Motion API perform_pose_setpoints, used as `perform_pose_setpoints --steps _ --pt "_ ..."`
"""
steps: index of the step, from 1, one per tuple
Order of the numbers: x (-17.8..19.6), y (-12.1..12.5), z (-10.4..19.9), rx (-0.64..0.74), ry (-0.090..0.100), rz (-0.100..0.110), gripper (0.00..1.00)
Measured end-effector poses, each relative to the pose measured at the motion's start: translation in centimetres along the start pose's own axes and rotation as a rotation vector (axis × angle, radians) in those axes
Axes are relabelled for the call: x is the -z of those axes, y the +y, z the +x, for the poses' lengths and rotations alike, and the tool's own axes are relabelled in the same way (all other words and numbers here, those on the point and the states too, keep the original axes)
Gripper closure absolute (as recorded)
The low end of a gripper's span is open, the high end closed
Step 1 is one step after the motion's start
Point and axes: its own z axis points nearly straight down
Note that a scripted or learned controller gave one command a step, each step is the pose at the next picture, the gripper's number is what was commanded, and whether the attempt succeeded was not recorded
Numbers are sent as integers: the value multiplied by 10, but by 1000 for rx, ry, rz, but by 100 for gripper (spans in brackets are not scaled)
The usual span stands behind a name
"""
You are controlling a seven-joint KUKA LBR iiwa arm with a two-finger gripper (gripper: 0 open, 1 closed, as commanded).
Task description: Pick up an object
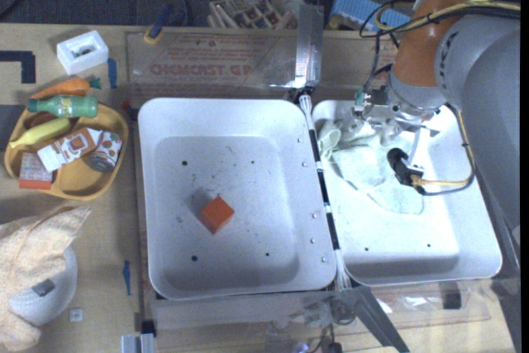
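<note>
An orange cube point(216, 213) lies alone on the floor of the left white bin point(165, 136), a little left of its middle. A crumpled pale cloth point(361, 164) with a greenish fold lies in the back left part of the right white bin point(446, 252). My gripper point(386, 118) hangs low over the back of the right bin, right above the cloth's far edge. The grey arm with its orange band point(430, 33) hides the bin's back right corner. A black part with a yellow cable point(403, 167) hangs below the wrist, over the cloth.
A yellow bowl point(78, 186) with bottles and packets sits left of the bins. A white box point(83, 52) and a clear plastic panel point(215, 66) lie behind the left bin. A beige cloth point(37, 248) covers the near left corner.
</note>
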Motion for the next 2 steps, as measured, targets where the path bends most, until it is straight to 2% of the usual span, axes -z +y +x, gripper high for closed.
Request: perform_pose_setpoints --steps 1,2 --pt "10 1 1 4 -2 -3 100" --pt "9 1 1 4 -2 -2 0"
